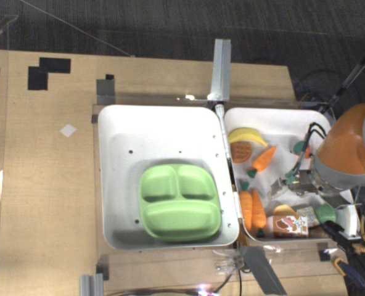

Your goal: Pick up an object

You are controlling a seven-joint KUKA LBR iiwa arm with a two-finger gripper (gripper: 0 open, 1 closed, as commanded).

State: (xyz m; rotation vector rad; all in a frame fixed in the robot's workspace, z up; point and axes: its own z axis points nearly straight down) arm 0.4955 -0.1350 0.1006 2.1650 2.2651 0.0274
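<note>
We are at the approach step: the gripper [285, 184] sits low in the right bin [275, 117], over bare floor among toy food, beside the small carrot [264, 158] and above the brown packet [288, 225]. Whether it is spread or closed we cannot tell. Next, we judge, it must settle on one item.

A: How many bins?
B: Two: left bin [118, 165], right bin [281, 119].
A: Trays?
B: One green tray [179, 201], at the left bin's 6 o'clock.
A: Carrots?
B: Three: one [263, 158] centre right bin, two [252, 209] at 7 o'clock.
A: Bananas?
B: One banana [245, 135], 10 o'clock.
</note>
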